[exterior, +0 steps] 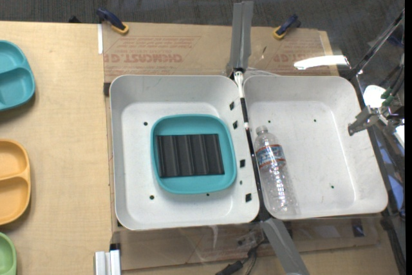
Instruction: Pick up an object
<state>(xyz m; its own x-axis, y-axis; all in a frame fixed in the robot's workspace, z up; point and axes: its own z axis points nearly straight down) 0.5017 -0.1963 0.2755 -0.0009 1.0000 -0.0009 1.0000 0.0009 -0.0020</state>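
A clear plastic water bottle (275, 174) lies on its side in the right-hand white bin (335, 199), close to the lower edge of the camera view. Its white cap points toward the far side and its body rests against the bin's left wall, beside the divide between the two bins. A label with red and blue print wraps its upper half.

The jaws (367, 119) sit at the right rim of that same bin, on a metal gripper that reaches in from the right. They are small and partly lost against the clutter there, so it cannot be told whether they are apart or together. Nothing shows between them. The bottle lies well to the left of the jaws and somewhat nearer the camera, apart from them.

Farther left of the jaws, across the divide, the left white bin (129, 203) holds a teal tray (193, 154) with a dark ridged insert (four raised ribs running front to back).

Brown cardboard (154, 55) lies under both bins, pinned by two clamps (112, 21) at its far edge. On the wooden table (58, 74), far left of the jaws, rest teal, orange and green divided plates (13, 84), each cut off by the frame.
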